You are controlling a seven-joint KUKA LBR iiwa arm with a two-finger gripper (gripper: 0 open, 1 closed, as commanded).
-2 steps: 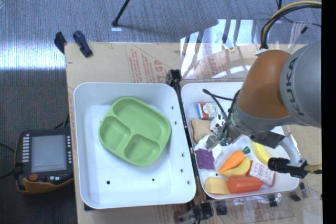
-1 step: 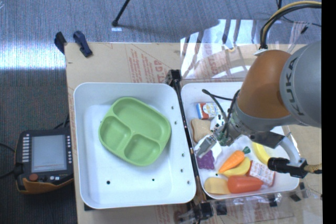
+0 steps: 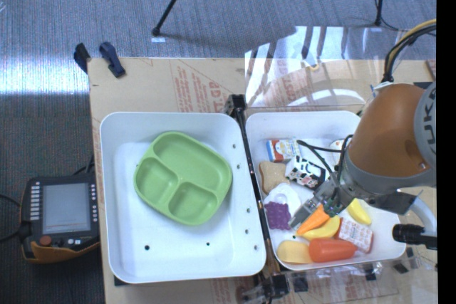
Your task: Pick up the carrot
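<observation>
Glossy plastic carrot [image 3: 313,221], smooth matt green plate [image 3: 183,177], white plastic bin [image 3: 117,224]

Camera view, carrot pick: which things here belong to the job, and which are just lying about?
Belongs to the job:
- small orange toy carrot, right bin
- grey two-finger gripper, at the carrot
- shallow white right bin

Just lying about:
- green three-compartment plastic plate, left bin
- purple toy grapes
- yellow toy banana
- orange-red toy piece
- black-and-white cow-pattern carton
</observation>
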